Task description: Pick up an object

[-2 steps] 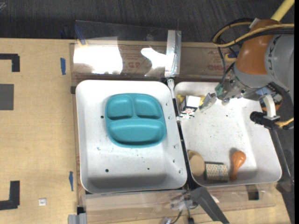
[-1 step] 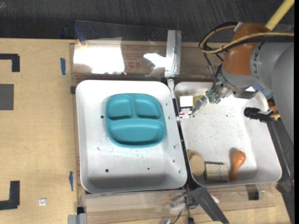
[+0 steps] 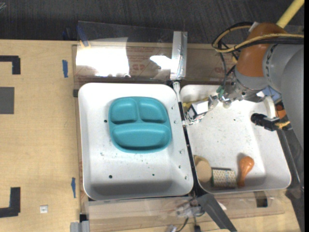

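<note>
My gripper (image 3: 194,111) is low in the back left corner of the right bin (image 3: 227,129), close against the wall shared with the left bin. Nothing shows in its grasp. Along the right bin's front edge lie three things. A tan egg-shaped piece (image 3: 203,169) is at the left, a short patterned cylinder (image 3: 223,177) lies on its side in the middle, and an orange pear-shaped object (image 3: 245,166) is at the right. All three are well in front of the gripper and apart from it.
The left bin (image 3: 91,129) holds a teal divided plate (image 3: 140,123) near its middle. The grey arm with its orange band (image 3: 253,57) comes in over the right bin's back right. A clear plastic sheet (image 3: 125,57) stands behind the bins.
</note>
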Controlling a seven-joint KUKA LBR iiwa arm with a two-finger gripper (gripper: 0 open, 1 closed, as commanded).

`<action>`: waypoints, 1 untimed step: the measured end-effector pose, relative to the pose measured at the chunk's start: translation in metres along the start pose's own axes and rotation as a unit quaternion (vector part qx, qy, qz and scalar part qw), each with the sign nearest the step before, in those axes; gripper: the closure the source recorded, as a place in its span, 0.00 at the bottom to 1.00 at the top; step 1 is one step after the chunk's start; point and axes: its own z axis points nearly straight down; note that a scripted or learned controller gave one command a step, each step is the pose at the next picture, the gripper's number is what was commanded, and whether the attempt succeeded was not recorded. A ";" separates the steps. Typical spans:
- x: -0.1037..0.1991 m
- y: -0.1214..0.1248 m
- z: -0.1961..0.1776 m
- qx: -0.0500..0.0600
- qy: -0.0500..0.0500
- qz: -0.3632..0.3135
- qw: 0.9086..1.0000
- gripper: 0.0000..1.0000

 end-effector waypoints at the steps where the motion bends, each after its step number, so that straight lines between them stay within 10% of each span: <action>1: 0.029 0.007 -0.067 0.000 -0.001 0.235 0.972 0.00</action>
